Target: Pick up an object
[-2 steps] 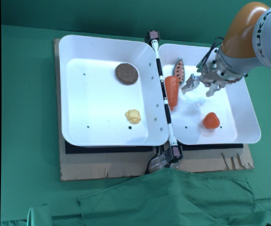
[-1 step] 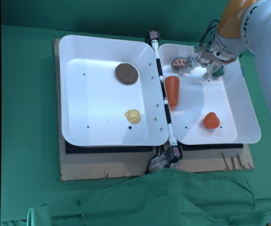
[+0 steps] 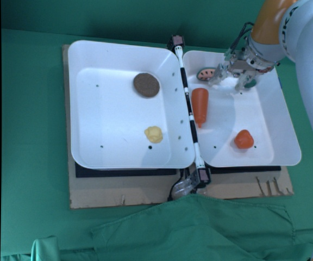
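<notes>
Camera view: our gripper [image 3: 232,80] hangs fingers spread, nothing between them, over right bin [image 3: 287,145]. Watermelon slice [image 3: 205,73] just beside, toward left bin [image 3: 91,58]; carrot [image 3: 200,105] near. We'd centre on slice before descending, then pinch.

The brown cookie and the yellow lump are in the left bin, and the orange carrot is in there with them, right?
Not quite. The camera view shows the brown cookie and the yellow lump in the left bin, but the orange carrot lies in the right bin, close to the divider.
</notes>
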Robot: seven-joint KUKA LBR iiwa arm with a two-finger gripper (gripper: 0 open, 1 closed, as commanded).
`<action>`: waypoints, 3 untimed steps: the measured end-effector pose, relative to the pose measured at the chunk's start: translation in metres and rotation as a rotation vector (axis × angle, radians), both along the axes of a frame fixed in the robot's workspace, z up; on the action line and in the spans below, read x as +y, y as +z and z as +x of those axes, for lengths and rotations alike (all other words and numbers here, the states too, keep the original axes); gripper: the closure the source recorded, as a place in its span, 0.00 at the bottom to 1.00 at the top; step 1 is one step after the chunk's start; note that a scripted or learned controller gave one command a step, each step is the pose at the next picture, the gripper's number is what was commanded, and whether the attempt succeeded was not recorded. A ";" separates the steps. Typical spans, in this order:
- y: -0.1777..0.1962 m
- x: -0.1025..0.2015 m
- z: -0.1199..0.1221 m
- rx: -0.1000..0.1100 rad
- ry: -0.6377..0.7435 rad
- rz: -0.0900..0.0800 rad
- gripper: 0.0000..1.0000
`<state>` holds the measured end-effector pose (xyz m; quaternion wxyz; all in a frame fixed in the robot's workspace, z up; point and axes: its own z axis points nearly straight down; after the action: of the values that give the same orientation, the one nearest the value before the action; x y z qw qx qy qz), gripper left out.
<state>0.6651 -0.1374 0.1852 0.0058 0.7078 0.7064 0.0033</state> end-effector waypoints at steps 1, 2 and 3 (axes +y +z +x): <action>-0.005 -0.025 0.028 0.081 0.014 0.029 0.00; -0.004 0.030 0.026 0.073 0.003 -0.010 0.00; -0.004 -0.022 0.017 0.041 0.001 0.010 0.00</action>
<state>0.6819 -0.1596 0.1816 -0.0122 0.7075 0.7066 -0.0077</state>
